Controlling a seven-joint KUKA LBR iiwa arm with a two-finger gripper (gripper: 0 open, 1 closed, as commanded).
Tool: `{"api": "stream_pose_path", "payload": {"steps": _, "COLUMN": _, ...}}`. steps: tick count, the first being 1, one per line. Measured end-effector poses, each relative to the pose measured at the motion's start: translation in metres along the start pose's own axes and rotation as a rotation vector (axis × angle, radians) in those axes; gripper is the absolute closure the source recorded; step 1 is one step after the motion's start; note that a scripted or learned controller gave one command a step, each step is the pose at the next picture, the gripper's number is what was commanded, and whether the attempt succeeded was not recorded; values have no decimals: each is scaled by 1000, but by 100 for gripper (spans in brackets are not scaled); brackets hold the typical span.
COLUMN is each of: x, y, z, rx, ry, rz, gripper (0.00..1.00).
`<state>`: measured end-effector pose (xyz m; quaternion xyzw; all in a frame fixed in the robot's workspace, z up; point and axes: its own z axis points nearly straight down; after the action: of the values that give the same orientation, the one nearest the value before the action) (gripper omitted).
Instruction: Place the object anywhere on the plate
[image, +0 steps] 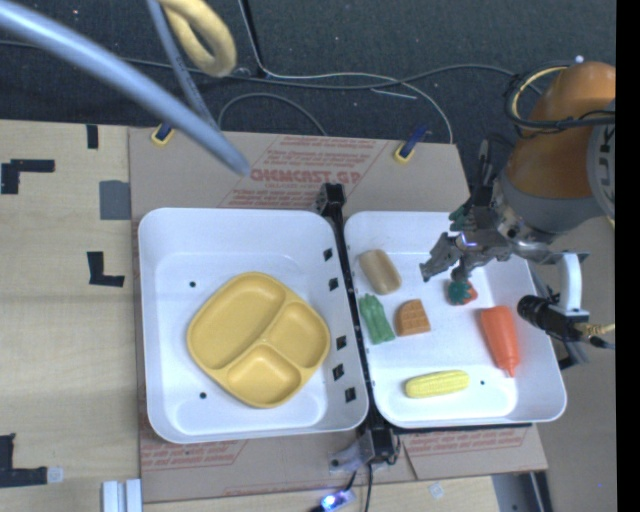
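**A:** You asked where things stood. The hand (455, 262) hung over the right bin (540, 400), just above a small green and red object (461, 292) near the bin's upper middle. Whether its fingers were parted or closed, you couldn't tell from that angle, and nothing showed gripped between them.

**B:** So that small piece was the one to move?

**A:** That was my reading, going by where the hand was. The yellow plate (258, 340) lay in the left bin (160, 300), well apart from it, with nothing on it.

**B:** How would you have expected it to handle?

**A:** Light, I judged, like toy food: probably hard and a little slick, apt to skid on the smooth bin floor. You would have wanted the fingers low and across its narrowest width, squarely centred, so it didn't squirt out.

**B:** Any neighbours in the way?

**A:** The orange carrot (501, 338) lay near on one side and the brown piece (412, 318) on the other, neither touching it.
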<state>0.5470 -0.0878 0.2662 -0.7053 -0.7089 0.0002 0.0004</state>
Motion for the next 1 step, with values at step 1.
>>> {"api": "stream_pose_path", "payload": {"steps": 1, "x": 43, "y": -16, "z": 12, "rx": 2, "ry": 0, "rz": 1, "gripper": 100}}
